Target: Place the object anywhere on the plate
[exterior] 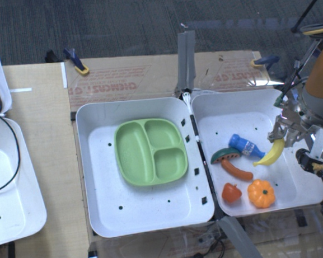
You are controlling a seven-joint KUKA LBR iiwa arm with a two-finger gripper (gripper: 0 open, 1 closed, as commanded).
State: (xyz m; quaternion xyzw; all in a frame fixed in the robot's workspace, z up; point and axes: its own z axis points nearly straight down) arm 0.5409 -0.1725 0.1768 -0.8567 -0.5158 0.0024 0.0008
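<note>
At right of the frame the gripper (284, 136) holds the banana (270, 154) by its upper end above the right bin (249, 102); it seems light, smooth, maybe slippery; the green plate (150, 152) waits at centre-left.

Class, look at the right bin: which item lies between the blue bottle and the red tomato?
In the camera view, the orange-red sausage lies between the blue bottle and the red tomato, with the watermelon slice just above it.

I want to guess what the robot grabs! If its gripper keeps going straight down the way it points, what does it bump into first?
Probably the banana. The gripper sits right over its upper end in the right bin, though height is hard to judge from above.
</note>
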